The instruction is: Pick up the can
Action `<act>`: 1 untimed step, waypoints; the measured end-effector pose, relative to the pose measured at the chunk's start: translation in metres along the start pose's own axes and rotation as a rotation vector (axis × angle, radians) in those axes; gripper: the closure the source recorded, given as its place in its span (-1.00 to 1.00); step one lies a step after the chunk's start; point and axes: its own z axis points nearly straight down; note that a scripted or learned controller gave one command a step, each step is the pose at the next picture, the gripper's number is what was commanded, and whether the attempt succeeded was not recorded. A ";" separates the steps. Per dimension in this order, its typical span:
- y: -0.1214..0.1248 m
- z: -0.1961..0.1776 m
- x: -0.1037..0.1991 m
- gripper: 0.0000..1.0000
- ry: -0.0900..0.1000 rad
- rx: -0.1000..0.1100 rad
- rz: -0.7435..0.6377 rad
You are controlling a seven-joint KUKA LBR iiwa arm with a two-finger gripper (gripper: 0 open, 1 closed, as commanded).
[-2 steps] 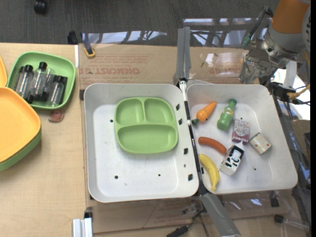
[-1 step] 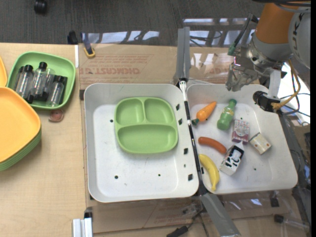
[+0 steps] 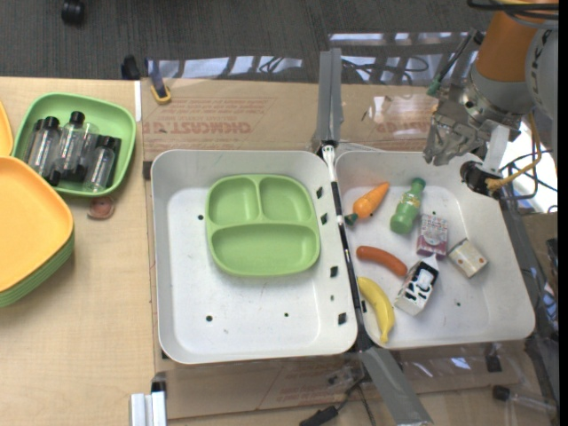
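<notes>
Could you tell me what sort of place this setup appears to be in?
Probably a robotics lab or test cell: an arm with a gripper hangs over two white bins, the right one holds toy food such as a banana, and an office-chair caster sits on carpet.

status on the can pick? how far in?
Done: nothing visible yet. The can lies in the right bin, between the green bottle and a small box, with nothing gripping it. In hand: the tool hangs over the bin's far edge, apart from the can. Left: move over the can, descend, grasp, lift.
</notes>
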 end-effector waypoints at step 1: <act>-0.019 0.031 0.047 1.00 0.001 0.002 -0.075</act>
